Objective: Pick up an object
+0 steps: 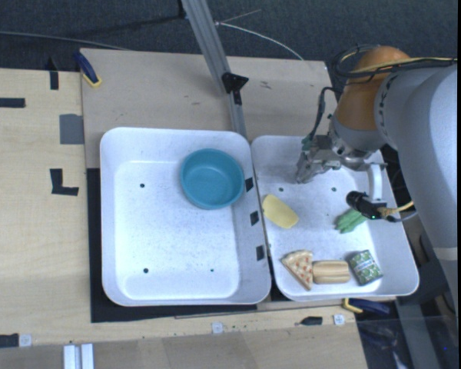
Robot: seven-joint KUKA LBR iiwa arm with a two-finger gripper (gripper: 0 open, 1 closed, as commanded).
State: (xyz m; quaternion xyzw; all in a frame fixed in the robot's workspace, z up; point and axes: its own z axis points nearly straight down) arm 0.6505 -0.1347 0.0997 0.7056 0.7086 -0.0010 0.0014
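Note:
My gripper (303,174) hangs over the back part of the right bin (288,151), its tips low near the bin floor, with nothing visible between them. A yellow lemon-shaped piece (280,211) lies in front of it, toward the bin's left side. A pizza slice (297,268), a hot dog bun (330,271) and a small green packet (364,267) sit along the bin's front edge. A green leafy toy (349,221) lies at the right side. A blue bowl (212,177) rests in the left bin (138,229).
A slanted metal pole (211,48) crosses above the divider between the bins. The arm's grey body and orange band (365,91) loom over the right bin's back right corner. Black cable loops hang beside the wrist.

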